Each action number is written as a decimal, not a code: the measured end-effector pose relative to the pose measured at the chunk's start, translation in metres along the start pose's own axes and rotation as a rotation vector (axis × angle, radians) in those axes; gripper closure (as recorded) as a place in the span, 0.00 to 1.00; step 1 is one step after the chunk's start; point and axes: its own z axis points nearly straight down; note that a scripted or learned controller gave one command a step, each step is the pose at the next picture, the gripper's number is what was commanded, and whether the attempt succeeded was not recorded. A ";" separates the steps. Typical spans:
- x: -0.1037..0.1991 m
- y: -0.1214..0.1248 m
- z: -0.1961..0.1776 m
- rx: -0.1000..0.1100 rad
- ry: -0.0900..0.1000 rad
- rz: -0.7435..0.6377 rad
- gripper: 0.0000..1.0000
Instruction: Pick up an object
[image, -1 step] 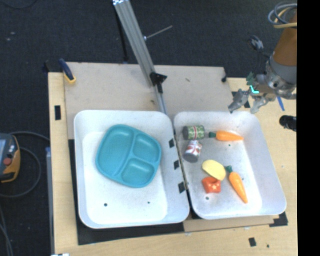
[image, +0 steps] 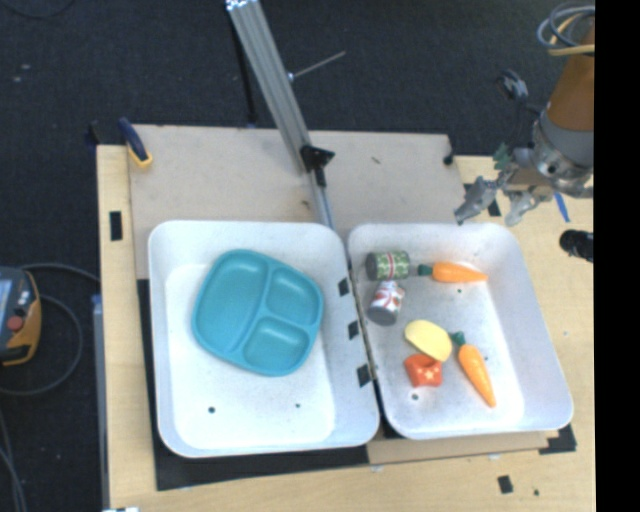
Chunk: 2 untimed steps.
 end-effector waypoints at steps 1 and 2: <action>-0.012 -0.002 0.053 0.004 -0.001 0.002 0.00; -0.003 -0.003 0.103 0.004 0.000 0.000 0.00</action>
